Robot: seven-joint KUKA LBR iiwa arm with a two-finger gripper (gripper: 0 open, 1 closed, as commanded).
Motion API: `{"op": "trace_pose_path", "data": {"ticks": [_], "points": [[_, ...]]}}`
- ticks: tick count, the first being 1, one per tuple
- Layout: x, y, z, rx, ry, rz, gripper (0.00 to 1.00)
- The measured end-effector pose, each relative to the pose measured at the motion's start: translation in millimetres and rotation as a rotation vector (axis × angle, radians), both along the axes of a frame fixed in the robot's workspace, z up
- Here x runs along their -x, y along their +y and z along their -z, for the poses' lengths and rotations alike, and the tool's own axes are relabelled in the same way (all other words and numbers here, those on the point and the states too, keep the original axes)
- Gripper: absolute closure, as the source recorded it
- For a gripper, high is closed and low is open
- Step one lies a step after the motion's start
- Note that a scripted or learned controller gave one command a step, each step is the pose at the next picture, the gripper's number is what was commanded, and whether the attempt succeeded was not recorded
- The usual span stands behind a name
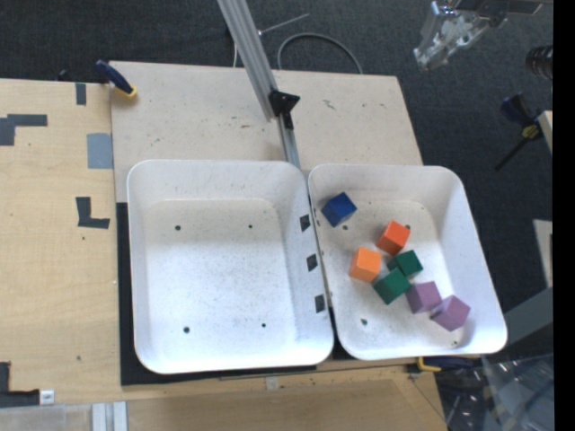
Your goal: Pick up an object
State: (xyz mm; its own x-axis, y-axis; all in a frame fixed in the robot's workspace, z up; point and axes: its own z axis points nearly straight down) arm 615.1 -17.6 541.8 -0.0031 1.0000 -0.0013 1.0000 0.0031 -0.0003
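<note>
A pale worktop [359,124] carries two shallow white bins side by side, the left bin [144,241] and the right bin [467,232], which touch along their inner rims. A slanted metal rail [247,39] comes down from the top edge to the place where the bins meet, and a thin cable loop [319,43] lies on the dark floor [108,12] behind the worktop. A small blue and yellow clamp [115,78] sits at the far left corner of the worktop, and grey tape pieces [99,151] are stuck on the wooden surface [45,268] to the left.
</note>
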Motion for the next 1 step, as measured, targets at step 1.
{"op": "trace_pose_path", "data": {"ticks": [1], "points": [[-56.1, 76.4, 0.9, -0.002, -0.001, -0.005, 1.0]]}}
